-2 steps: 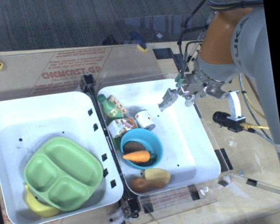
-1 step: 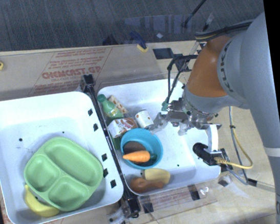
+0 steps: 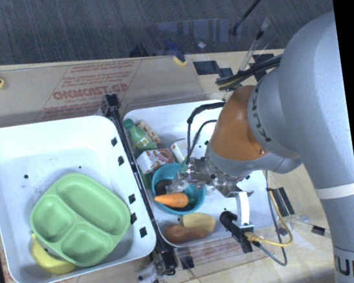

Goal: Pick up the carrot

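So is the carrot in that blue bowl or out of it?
In: the carrot lies across the blue bowl, inside its rim, in the right bin.

The gripper (image 3: pixel 192 176) is mostly hidden under the orange wrist band (image 3: pixel 237 129), so its grasp is unclear. The green divided tray (image 3: pixel 80 216) covers most of a yellow object (image 3: pixel 46 259). The picture's lower edge cuts off the arm (image 3: pixel 325 149).

**Carrot lies in the blue bowl, arm above the right bin**

The carrot (image 3: pixel 172 200) lies in a blue bowl (image 3: pixel 198 200) in the right bin (image 3: pixel 264 200). The pincer (image 3: pixel 191 171) is just above the bowl, near the carrot. A green divided plate (image 3: pixel 80 216) fills the left bin (image 3: pixel 10 161), over a yellow thing (image 3: pixel 47 260).
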`<state>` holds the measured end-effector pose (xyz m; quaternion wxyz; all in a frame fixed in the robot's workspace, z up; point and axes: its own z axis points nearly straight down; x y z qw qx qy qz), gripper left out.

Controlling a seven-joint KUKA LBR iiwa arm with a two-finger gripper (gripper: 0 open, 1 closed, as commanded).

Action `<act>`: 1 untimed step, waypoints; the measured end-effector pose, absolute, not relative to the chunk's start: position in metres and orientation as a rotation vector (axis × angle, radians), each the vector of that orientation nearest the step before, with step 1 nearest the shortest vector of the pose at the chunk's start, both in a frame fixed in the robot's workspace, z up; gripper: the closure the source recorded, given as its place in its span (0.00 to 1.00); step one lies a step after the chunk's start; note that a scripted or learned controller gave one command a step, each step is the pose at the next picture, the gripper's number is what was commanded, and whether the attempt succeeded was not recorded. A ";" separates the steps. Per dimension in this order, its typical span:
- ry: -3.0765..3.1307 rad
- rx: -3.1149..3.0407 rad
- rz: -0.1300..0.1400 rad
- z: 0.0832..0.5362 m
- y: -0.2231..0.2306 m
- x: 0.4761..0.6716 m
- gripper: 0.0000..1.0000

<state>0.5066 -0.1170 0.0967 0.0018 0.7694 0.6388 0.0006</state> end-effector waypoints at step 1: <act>1.901 2.491 0.008 0.097 -0.096 0.491 0.00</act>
